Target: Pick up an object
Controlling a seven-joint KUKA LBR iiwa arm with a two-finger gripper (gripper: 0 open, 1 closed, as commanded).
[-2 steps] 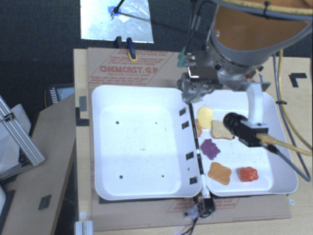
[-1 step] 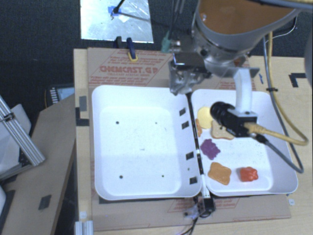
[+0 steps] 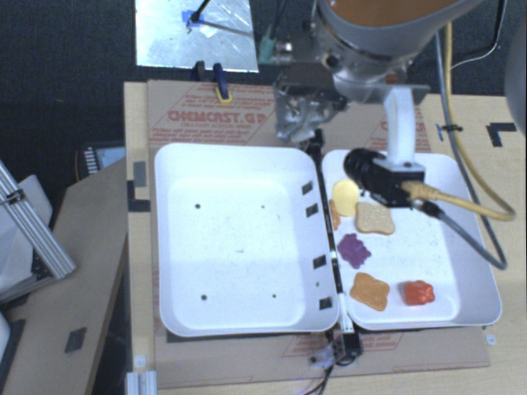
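Hanging above the far rims of the two bins, the gripper (image 3: 305,128) stood over the seam where they met. Its tip was close to the far end of the row of black clips (image 3: 313,211) that ran down that seam. Whether it was open or shut could not be told from this slanted view, and nothing visible was in its hold. The arm (image 3: 387,11), grey with an orange band, came in from the far right.

All the loose things lay in the right bin (image 3: 471,280), mostly in its left half. A yellow rounded piece (image 3: 346,196) sat farthest, near the seam. Just to its near right lay a tan toast-like slice (image 3: 375,219), touching or nearly touching it. Nearer again, a purple piece (image 3: 354,249) lay beside the seam, apart from the slice. Nearest were an orange flat piece (image 3: 370,291) and, to its right and apart from it, a red lump (image 3: 418,293).

The left bin (image 3: 239,249) showed its white floor with a few dark specks. Both bins rested on a cardboard sheet (image 3: 206,115) printed with red lettering. Beyond it lay a silvery foil-like sheet (image 3: 193,23), and a blue and yellow clamp (image 3: 221,83) sat at the cardboard's far edge.
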